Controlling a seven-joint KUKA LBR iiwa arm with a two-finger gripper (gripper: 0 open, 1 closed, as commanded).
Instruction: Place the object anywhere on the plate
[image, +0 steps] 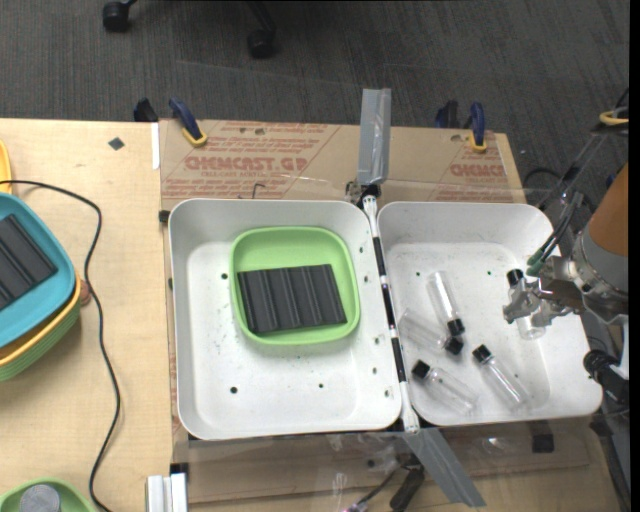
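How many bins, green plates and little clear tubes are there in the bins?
White bins: 2
Green plate: 1
Clear tubes with black caps, lying in the right bin: 4
Total: 7

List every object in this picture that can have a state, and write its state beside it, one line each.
Green plate: in the left bin, holding a dark ribbed insert, no vial on it.
Left bin: holds the plate.
Right bin: holds several clear vials.
Clear vials with black caps: lying flat, scattered, caps on.
Gripper: low over the right bin's right side; grasp unclear.
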